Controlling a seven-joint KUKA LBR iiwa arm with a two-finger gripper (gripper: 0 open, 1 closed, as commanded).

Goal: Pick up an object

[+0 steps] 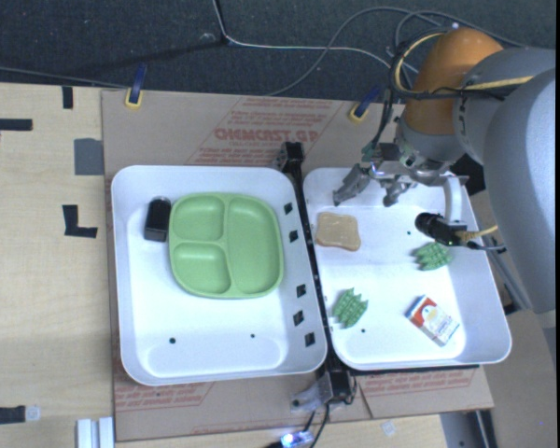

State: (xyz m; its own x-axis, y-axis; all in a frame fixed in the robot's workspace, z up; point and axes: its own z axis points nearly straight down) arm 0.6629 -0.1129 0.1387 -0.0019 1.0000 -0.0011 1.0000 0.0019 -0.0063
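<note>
My gripper [369, 191] hangs over the far left part of the right bin [476, 343], open, with nothing between its fingers [345, 190]. A tan bread-like slice [338, 231] lies just in front of it, apart from the fingers. Further forward lies a green leafy piece [350, 307]. A second green leafy piece [433, 256] sits near the right wall. A small red, white and yellow packet [433, 320] rests at the front right.
The left bin [140, 343] holds a green divided plate [227, 245] and a small black block [157, 219] at the plate's left. The grey arm with its orange band [448, 73] reaches in from the upper right. Cardboard lies under both bins.
</note>
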